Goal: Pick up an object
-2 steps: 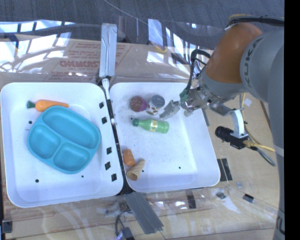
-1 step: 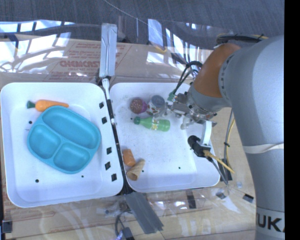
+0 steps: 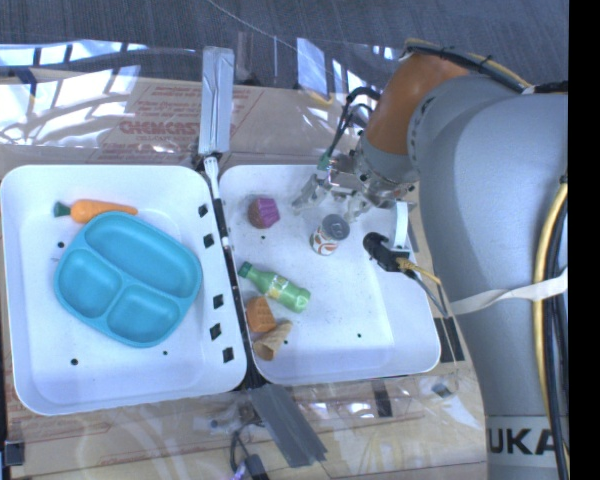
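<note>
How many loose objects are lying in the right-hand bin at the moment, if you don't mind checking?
4: a purple piece upper left, a small can below the gripper, a green bottle mid-left, an ice-cream cone lower left. The arm may hide more.

We see a brightly lit scene with cool, bluish daylight. Window-like glare streaks the clear sheet (image 3: 100, 88) behind the bins, and the white bins (image 3: 40, 348) look nearly washed out. Shadows stay soft and short under the objects. The picture is slightly grainy, and the arm (image 3: 500, 218) at right appears soft.

Gripper (image 3: 332, 196) over right bin (image 3: 400, 338), seemingly just above small can (image 3: 329, 235).
</note>
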`<state>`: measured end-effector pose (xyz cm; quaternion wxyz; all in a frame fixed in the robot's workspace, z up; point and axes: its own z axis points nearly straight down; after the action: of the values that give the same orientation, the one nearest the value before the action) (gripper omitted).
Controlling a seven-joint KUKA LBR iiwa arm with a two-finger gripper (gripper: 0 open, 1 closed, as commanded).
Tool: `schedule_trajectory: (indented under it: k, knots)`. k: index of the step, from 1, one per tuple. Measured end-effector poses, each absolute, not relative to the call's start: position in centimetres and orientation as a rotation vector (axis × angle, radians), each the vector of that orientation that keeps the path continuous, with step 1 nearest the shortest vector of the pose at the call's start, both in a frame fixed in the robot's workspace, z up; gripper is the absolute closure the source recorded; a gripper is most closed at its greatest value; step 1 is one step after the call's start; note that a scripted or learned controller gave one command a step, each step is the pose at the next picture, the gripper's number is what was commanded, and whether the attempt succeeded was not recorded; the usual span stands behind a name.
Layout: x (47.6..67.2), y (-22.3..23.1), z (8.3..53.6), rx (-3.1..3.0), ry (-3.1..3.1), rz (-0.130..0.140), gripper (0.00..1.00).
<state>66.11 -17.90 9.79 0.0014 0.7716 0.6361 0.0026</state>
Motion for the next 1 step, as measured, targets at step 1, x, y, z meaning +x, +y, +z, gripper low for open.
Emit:
schedule_trajectory:
  k: [1]
  knots:
    - [65.82, -17.77, 10.06, 2.422, 2.015, -0.011, 1.0]
